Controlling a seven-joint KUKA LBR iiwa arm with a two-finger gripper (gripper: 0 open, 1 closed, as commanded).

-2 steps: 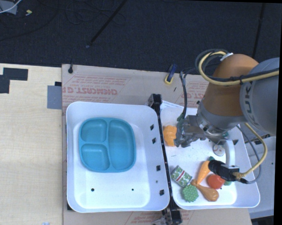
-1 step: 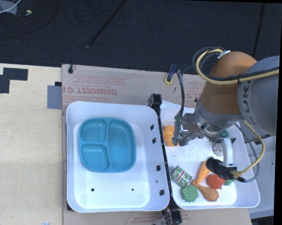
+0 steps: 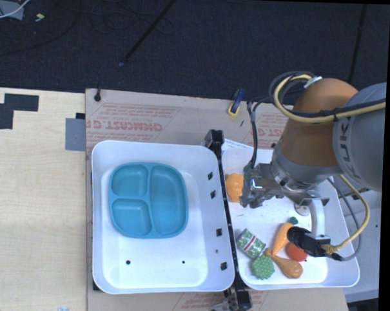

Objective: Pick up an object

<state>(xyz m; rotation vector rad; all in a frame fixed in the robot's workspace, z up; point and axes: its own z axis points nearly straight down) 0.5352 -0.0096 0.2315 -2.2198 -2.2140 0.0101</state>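
Near the right bin's (image 3: 344, 278) front edge lie a green knobbly ball (image 3: 263, 267), a green-and-white packet (image 3: 250, 242) and an orange carrot-like toy (image 3: 281, 237), its long axis slanting up to the right. Farther back, the hand (image 3: 252, 196) hangs beside an orange-yellow object (image 3: 233, 186); whether it is spread or closed cannot be told. The left bin (image 3: 112, 270) holds a blue divided plate (image 3: 148, 200).

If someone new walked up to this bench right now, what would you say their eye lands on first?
Probably the bright blue divided plate, lying alone in the left white bin. Next, the arm's big orange band, looming over the right white bin as it reaches in from the right. Below it, small toy foods cluster at that bin's near end: a carrot, a green ball and a small green packet.
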